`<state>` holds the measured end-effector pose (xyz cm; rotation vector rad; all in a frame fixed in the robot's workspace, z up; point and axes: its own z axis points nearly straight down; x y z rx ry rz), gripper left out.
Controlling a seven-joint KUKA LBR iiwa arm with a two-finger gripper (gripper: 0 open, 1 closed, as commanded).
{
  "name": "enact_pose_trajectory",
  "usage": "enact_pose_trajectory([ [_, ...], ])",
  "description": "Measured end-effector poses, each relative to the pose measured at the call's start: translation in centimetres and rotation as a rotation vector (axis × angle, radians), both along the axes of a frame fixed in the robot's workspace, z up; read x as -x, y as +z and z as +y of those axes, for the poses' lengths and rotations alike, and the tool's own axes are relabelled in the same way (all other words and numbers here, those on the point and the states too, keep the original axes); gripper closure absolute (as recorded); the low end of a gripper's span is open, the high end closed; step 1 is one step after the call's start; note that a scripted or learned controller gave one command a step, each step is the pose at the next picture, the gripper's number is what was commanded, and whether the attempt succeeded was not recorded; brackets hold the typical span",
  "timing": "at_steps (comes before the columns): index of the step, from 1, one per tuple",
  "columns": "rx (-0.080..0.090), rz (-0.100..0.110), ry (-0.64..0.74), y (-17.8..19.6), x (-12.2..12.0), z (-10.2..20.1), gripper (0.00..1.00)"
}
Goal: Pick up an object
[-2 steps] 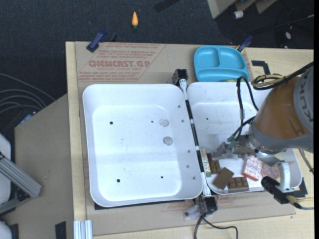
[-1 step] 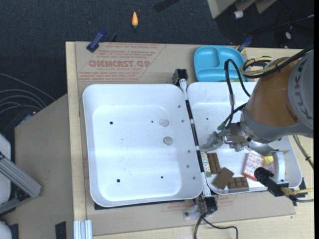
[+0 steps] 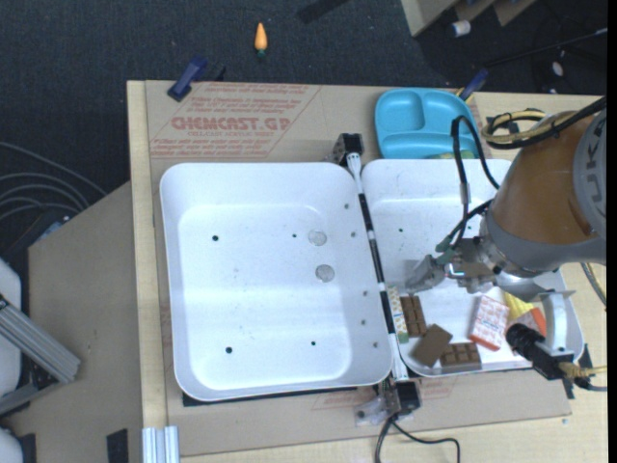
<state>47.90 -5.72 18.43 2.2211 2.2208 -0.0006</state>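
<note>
Reaching in from the right over a tan surface (image 3: 241,114) printed with red lettering, carrying two shallow white bins side by side. Left bin (image 3: 193,258): bare but for two small round marks near its middle. Right bin (image 3: 405,201): holding a small heap of packets along its near edge. Behind it, a light blue divided tray (image 3: 415,123). Above the right bin, the grey arm (image 3: 549,201) with its broad orange band, wrist turned down and leftward.

Claw (image 3: 431,270) hanging low over the middle of the right bin, close to the divider between the bins; grey finger parts visible, but whether apart or together cannot be told from this slant, and nothing seen held between them.

Candidates for picking, all just nearer the camera than the claw: a dark chocolate bar (image 3: 413,316) lying against the left wall, long axis running roughly front to back; a brown packet (image 3: 431,345) and another dark bar (image 3: 461,357) at the near rim; a white and orange packet (image 3: 490,321) to the right, tilted; a yellow piece (image 3: 519,305) beside it.

Key relation, as a judgement: chocolate bar nearest, below and slightly left of the claw in the view, calling for a short move toward the near rim and a descent, fingers set across the bar's narrow width.
</note>
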Motion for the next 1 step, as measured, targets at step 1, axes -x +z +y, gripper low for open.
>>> enact_pose_trajectory([
  [1,-0.001,0.002,0.001,-1.73,-0.31,-3.84,0.00],
])
